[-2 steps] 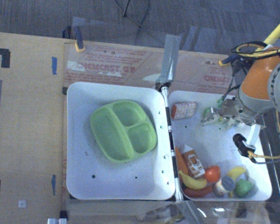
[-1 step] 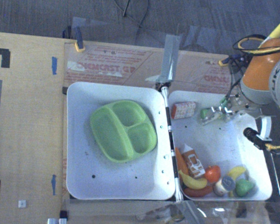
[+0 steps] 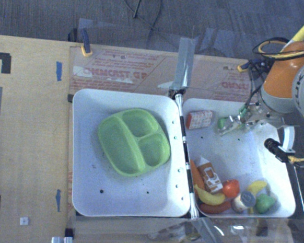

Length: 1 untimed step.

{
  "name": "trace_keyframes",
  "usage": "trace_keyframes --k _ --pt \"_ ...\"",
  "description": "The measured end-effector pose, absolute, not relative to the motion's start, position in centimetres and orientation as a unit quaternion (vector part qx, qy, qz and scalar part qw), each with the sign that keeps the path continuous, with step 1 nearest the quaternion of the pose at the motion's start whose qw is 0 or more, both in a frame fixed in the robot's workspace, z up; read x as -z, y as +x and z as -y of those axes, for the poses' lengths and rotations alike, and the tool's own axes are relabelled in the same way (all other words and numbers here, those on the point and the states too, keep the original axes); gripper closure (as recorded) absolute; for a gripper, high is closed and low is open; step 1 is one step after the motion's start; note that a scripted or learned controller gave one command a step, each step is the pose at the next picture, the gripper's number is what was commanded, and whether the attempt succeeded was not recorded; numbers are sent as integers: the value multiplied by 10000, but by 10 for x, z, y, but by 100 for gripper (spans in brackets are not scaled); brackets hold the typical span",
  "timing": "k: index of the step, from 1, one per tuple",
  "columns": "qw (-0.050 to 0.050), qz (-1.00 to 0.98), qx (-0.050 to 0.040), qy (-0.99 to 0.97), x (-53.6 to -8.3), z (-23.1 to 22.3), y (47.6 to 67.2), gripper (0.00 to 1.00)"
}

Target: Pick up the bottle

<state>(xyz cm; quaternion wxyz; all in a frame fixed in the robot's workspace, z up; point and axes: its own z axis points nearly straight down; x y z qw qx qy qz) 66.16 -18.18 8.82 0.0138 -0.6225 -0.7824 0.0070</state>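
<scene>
Tool (image 3: 239,120) low in right white bin (image 3: 274,170), near far wall. Fingers apart, small green and clear plastic bottle (image 3: 226,123) lying at their tips; cannot tell if gripped. Red and white carton (image 3: 200,119) just left, label too blurry to read. Toy food pile (image 3: 230,192) in near corner. Left white bin (image 3: 86,155) holds green divided plate (image 3: 134,141). Cardboard (image 3: 124,71) on surface behind, red print unreadable.

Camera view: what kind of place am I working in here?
Probably a robotics lab bench, not a kitchen: two white bins on taped cardboard, toy food piled in the right bin, and loose cables on the floor.
</scene>
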Motion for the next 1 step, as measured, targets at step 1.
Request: trace_keyframes --k 1 --pt "77 8263 -124 -5630 -88 173 659 0"
